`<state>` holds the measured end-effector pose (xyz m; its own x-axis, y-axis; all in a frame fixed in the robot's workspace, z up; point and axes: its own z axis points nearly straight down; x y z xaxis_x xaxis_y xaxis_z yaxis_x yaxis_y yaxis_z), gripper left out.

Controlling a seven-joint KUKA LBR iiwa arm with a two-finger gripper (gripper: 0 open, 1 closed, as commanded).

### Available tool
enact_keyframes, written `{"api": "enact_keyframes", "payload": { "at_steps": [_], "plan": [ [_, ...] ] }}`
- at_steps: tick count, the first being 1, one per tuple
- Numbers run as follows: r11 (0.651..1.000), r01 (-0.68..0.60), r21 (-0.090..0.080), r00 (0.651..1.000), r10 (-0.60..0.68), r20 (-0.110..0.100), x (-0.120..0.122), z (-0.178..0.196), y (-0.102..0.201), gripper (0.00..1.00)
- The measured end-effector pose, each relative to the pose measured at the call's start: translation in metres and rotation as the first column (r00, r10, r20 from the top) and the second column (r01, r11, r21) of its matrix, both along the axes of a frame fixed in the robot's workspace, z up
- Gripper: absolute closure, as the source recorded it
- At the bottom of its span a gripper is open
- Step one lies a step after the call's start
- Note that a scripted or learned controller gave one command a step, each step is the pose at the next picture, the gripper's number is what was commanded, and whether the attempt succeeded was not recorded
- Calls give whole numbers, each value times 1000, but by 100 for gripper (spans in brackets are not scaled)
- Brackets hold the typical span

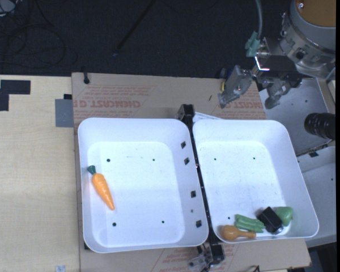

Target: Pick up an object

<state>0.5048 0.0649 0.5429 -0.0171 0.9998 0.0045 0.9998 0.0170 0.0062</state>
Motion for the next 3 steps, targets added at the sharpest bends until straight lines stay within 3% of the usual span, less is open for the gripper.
{"api": "enact_keyframes", "payload": {
  "at_steps": [1, 2, 3],
  "plan": [
    [1000, 13, -9, 1000, -13, -28, -28, -177, 38, 0],
    [1000, 15, -5, 1000, -16, -4, 47, -148, 69, 0],
    [1000, 26, -7, 1000, -26, -7, 10, -106, -42, 0]
  ]
}}
